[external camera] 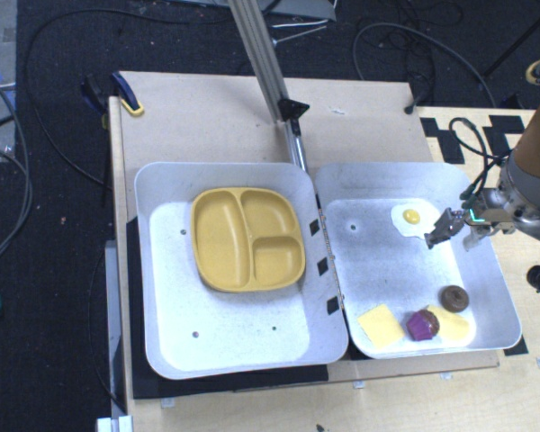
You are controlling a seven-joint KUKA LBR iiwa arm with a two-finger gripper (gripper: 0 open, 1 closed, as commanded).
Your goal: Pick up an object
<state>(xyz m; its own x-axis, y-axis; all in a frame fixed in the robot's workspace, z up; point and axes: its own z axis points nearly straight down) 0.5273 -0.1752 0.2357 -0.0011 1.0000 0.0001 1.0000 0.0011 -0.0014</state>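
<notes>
In the right bin (pixel 369 196) lie a fried egg toy (pixel 409 217), a brown chocolate doughnut (pixel 454 298), a purple object (pixel 422 325), a yellow cheese slice (pixel 381 325) and a paler yellow piece (pixel 456 327) under the doughnut and the purple object. My gripper (pixel 451 241) hangs over the bin's right side, just right of the egg and above the doughnut. Its two fingers stand apart and open, with nothing between them.
The left bin (pixel 162 241) holds a yellow divided plate (pixel 248 238). A slanted metal pole (pixel 261 48) rises from the seam between the bins at the back. Cables lie on the dark floor around the bench.
</notes>
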